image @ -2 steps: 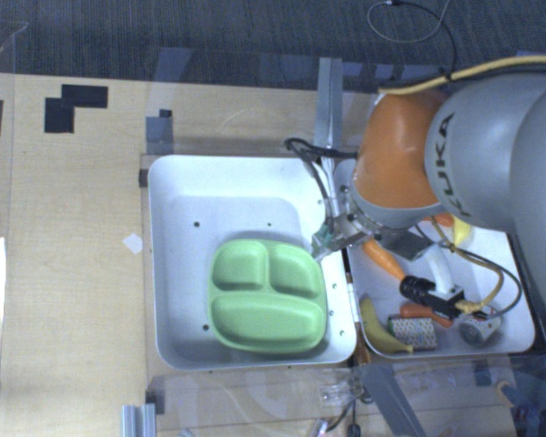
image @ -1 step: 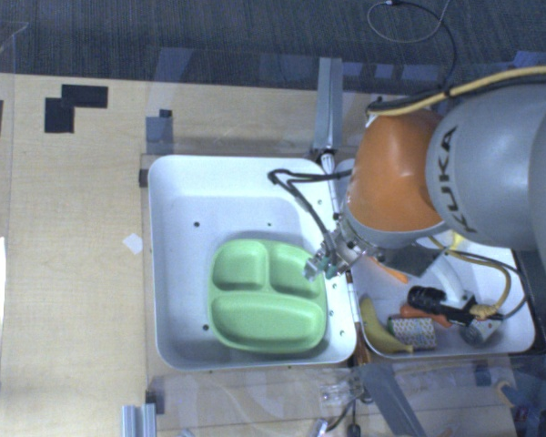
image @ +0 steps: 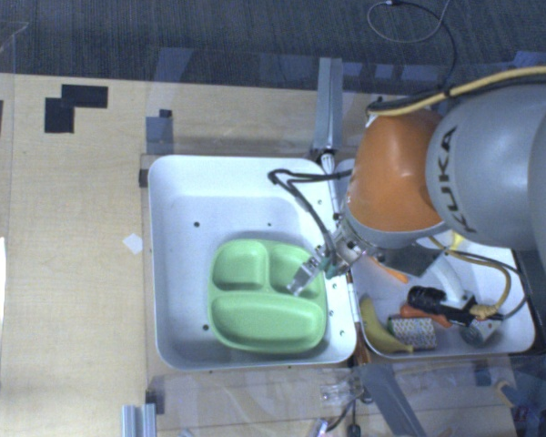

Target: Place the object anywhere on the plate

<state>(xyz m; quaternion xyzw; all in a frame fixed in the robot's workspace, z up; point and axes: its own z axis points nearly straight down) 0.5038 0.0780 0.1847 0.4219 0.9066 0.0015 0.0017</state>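
My claw [image: 302, 276] hangs over the green plate [image: 255, 312] in the left bin [image: 177, 244]; its grip can't be told. The banana [image: 380, 328], soft and curved, lies in the right bin [image: 519, 335]; take its middle.

The arm [image: 500, 167] has a smooth, rounded light grey housing. Black "KUKA" lettering runs along the housing next to the orange band [image: 396, 176], a glossy, dome-shaped section above the wrist. A yellow cable [image: 478, 85] lies along the far side of the grey housing. A thin black cable [image: 300, 185] loops out to the left of the orange band. Below the band sits a small metallic wrist assembly ending in the gripper [image: 302, 277], which is silver-grey and narrow.
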